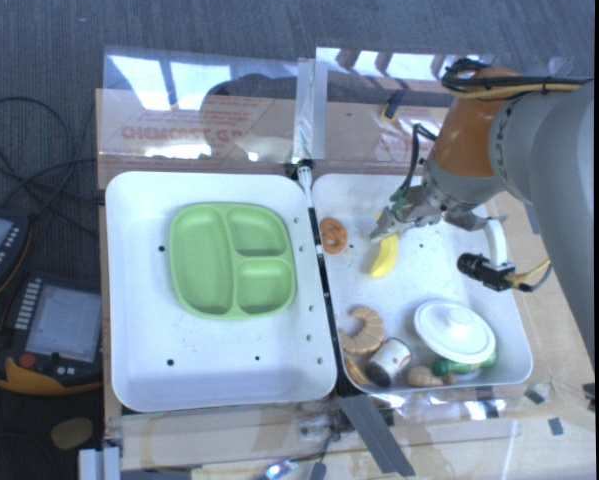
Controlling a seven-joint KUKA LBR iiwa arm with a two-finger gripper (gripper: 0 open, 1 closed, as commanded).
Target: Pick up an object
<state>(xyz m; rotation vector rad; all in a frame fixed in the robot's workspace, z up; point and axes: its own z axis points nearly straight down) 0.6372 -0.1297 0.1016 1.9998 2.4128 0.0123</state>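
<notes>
Two shallow white bins sit side by side on the bench: the left bin (129, 368) carries one thing, a light green divided plate (233, 259) with three compartments, lying flat near the bin's middle. The right bin (514, 318) carries the rest. One yellow banana (383, 257) lies in the upper half of that bin, a short curved toy fruit with a darker tip at its upper end, pointing up towards the gripper (394, 218). One small brown pretzel (333, 232) lies close to the bin's left wall, level with the banana and apart from it. One tan croissant (364, 328) lies lower down, near the left wall, and just below it one small cylindrical can (388, 361) lies on its side with its dark open end facing the front edge. One white lidded bowl (454, 330) with a knob on top stands in the lower right part, with a green piece (469, 367) showing under its lower rim. One small brown lump (425, 376) rests at the front edge, too small to name. The grey arm with its orange band (469, 138) reaches in over the bin's upper right corner; the gripper hangs just above the banana's upper end, and whether its fingers are open or closed cannot be told.
</notes>
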